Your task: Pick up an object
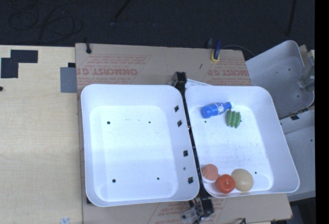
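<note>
The right bin (257,141) holds several small objects. A blue bottle (215,109) lies on its side near the bin's far edge, with a green ridged object (234,118) just to its right. In the near corner a pale pink round piece (209,171), a red tomato-like ball (225,183) and a beige ball (242,179) sit close together in a row, touching or almost touching.
The left bin (128,146) stands beside the right one, joined along a black clipped divider (186,135). Both rest on brown cardboard (133,66). A pale grey plate-like part (282,71) stands at the right, beyond the right bin's far corner.
</note>
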Motion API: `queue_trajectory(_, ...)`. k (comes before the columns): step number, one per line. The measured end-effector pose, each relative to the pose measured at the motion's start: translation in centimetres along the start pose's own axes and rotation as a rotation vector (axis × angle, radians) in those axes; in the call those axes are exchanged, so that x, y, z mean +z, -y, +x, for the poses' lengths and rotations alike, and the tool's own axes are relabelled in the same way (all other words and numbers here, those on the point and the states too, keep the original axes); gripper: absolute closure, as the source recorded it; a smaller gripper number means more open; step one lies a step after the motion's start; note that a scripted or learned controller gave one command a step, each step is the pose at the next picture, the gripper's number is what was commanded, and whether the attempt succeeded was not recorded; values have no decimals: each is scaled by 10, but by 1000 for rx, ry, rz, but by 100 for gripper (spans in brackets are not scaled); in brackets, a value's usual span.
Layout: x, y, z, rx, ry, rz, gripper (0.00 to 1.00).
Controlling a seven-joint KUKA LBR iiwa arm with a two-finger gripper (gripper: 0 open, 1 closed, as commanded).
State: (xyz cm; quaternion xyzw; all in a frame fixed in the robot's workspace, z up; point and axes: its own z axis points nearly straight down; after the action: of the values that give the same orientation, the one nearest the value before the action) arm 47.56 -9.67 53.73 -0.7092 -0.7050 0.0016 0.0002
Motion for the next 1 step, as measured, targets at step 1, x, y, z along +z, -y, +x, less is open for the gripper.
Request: queue_trajectory(1, 0, 0, 32, -9, -2, 0, 100)
